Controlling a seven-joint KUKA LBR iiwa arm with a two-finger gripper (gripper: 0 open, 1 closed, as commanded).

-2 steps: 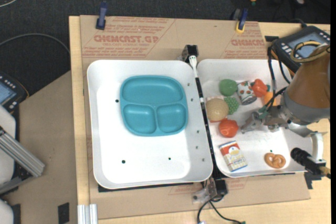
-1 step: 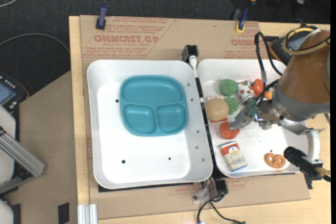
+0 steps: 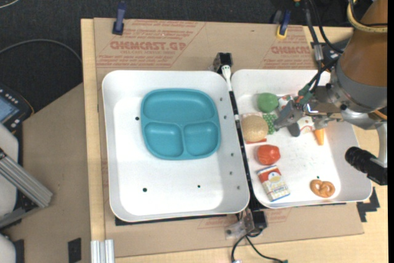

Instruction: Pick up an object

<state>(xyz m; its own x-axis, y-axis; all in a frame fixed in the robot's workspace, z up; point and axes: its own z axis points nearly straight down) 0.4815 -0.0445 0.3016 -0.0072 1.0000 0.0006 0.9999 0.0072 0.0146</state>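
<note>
Worktop (image 3: 184, 40) cardboard reads "CHEMCAST G P"; gripper (image 3: 284, 117) low in right bin (image 3: 351, 185), finger state indeterminate, nothing seen grasped, beside green object (image 3: 267, 101), bread roll (image 3: 253, 128), tomato (image 3: 268, 154); carton (image 3: 274, 183) print unreadable.

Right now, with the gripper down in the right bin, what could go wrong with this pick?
Two risks stand out. The gripper sits among the green object, the tan round object and the red object, which lie close together, so it may nudge one aside or catch two. These round things could also slip out of a pinch. Whether anything is gripped cannot be told from this view.
</note>
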